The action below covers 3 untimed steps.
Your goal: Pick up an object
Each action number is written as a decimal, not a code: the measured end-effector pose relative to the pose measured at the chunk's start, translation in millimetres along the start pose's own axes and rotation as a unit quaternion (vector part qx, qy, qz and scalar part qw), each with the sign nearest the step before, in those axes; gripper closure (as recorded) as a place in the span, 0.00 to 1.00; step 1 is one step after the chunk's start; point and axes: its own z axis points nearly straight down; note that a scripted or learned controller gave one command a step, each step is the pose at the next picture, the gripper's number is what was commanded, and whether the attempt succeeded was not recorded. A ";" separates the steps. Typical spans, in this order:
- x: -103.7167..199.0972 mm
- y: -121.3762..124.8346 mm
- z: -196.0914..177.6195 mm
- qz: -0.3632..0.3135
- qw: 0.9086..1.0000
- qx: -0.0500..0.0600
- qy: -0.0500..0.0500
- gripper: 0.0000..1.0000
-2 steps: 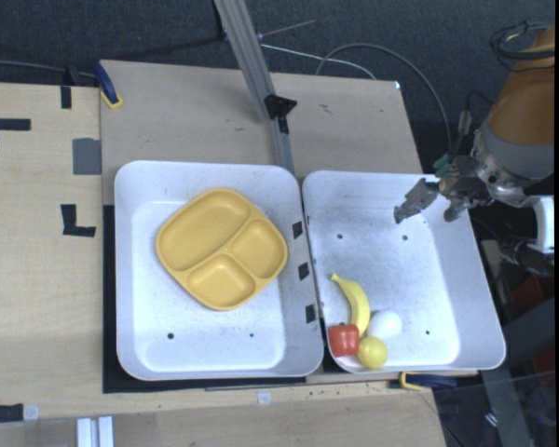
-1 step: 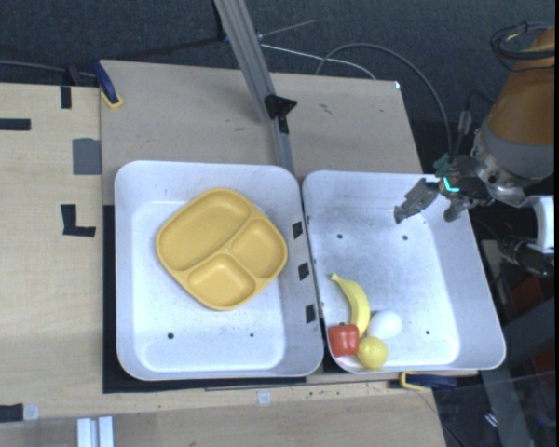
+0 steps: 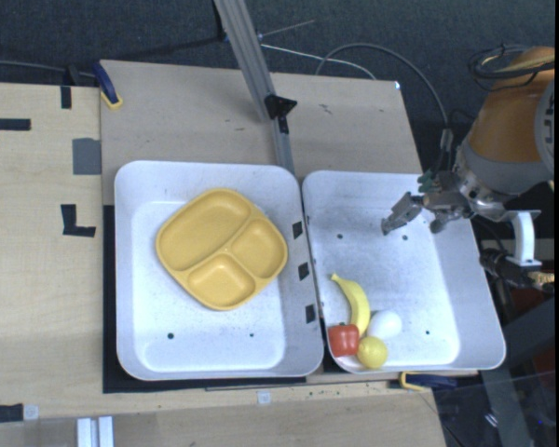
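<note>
My gripper (image 3: 417,214), fingers seemingly apart and empty, hovers at the right bin's (image 3: 447,277) upper right; the banana (image 3: 354,301) lies lower centre, so I should descend squarely astride its curve.

A pale wooden bench (image 3: 37,277) stands over dark carpeted floor (image 3: 93,7).

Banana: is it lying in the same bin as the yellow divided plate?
No, the banana lies in the right bin, while the yellow divided plate sits in the left bin.
</note>
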 end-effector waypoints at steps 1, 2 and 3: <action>0.7 -5.1 64.2 0.000 1.000 0.001 0.001 0.00; 0.1 -6.4 108.1 0.000 1.000 0.000 0.000 0.00; 0.8 -5.3 95.5 0.000 1.000 -0.001 0.001 1.00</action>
